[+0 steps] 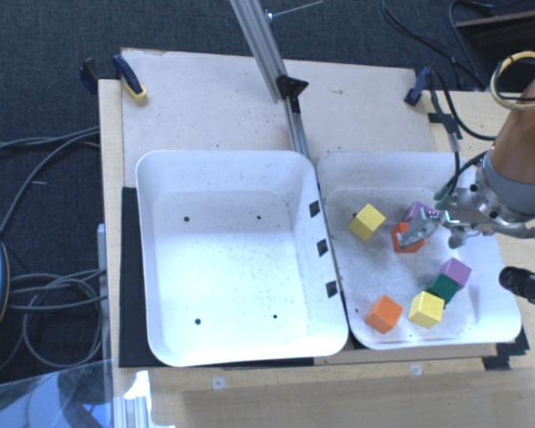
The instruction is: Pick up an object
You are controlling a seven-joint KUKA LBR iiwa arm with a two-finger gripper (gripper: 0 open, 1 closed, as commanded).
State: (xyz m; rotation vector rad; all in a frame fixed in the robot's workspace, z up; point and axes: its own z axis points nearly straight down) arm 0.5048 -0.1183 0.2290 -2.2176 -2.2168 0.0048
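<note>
We're at the grasp: gripper (416, 233) sits low in the right bin (481, 328), right on the red-orange block (407, 241), purple piece (416, 210) touching just behind. We'd centre on one block only, close, then lift straight up and check it comes along. Yellow cube (367, 222) lies just beyond the red-orange block, away from the arm, so sideways drift risks a nudge. Can't tell how the fingers stand; gripper body covers them and half the block.

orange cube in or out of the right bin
In: the orange cube lies on the floor of the right bin, near its front rim, beside a yellow cube.
</note>
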